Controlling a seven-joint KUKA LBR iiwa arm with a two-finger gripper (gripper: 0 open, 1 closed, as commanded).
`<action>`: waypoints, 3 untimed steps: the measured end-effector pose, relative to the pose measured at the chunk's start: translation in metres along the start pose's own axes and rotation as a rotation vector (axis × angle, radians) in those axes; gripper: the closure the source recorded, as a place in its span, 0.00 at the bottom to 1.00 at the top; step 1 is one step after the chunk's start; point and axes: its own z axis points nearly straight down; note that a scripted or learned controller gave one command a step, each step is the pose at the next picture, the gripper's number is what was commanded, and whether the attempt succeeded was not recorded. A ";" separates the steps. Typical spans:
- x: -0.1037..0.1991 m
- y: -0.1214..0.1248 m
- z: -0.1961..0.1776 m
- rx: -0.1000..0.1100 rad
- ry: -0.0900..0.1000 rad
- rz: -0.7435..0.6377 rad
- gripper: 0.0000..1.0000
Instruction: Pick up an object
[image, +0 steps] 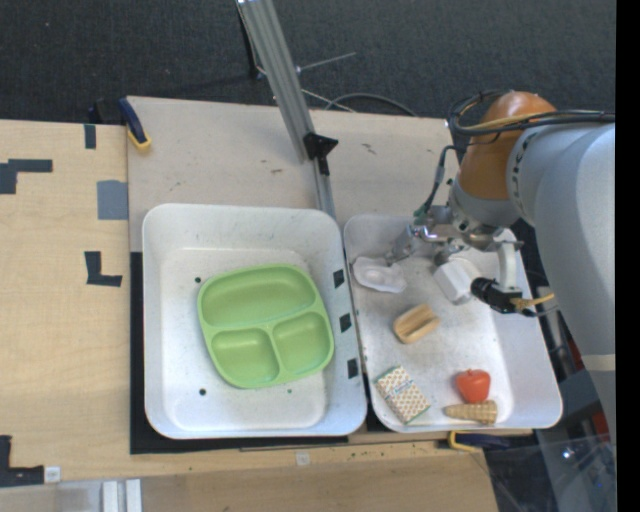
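The gripper (432, 240) hangs low over the far end of the right bin (520, 345), beside a small pale cup-like piece (378, 274); nothing sits between its parts, though whether it is spread or closed I cannot tell; toward the bin's near end lie a tan bread roll (415, 324), a patterned packet (403, 393), a red tomato (474, 384) and a cone (471, 411); a descent here could nudge the cup against the bin wall, or close on nothing.

Green tray (265, 325), red tomato (474, 384), white bins (160, 300)
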 end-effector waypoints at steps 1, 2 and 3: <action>0.001 0.000 -0.011 0.001 0.000 -0.002 1.00; 0.005 0.001 -0.054 -0.002 0.001 0.000 1.00; 0.009 0.001 -0.118 -0.006 0.000 -0.001 1.00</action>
